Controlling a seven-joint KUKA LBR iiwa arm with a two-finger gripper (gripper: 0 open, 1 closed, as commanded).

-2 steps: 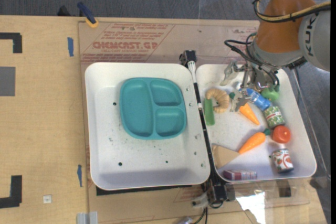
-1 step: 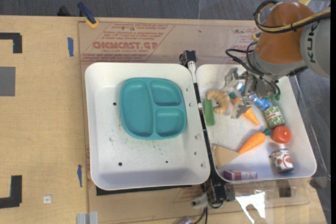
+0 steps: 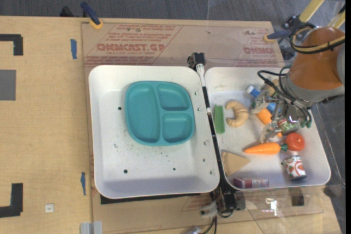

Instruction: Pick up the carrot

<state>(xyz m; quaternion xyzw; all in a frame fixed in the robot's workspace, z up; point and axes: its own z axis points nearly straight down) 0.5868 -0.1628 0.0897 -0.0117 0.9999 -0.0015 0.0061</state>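
The carrot [image 3: 262,148] lies flat in the right bin [image 3: 323,172], orange with a green top pointing right toward a red tomato [image 3: 295,141]. My gripper [image 3: 281,116] hangs over the right side of that bin, just above and slightly right of the carrot, below the arm's orange band [image 3: 317,60]. A tangle of cables and metal parts hides the tool's tip. Nothing is seen to be held. A small orange piece [image 3: 265,116] sits right beside the gripper on its left.
In the right bin also lie a croissant [image 3: 238,113], a green stick [image 3: 219,119], a tan wedge [image 3: 235,161], a purple bar [image 3: 251,182], a small can [image 3: 295,167] and a blue item [image 3: 253,90]. The left bin [image 3: 104,161] holds a teal divided plate [image 3: 160,112].
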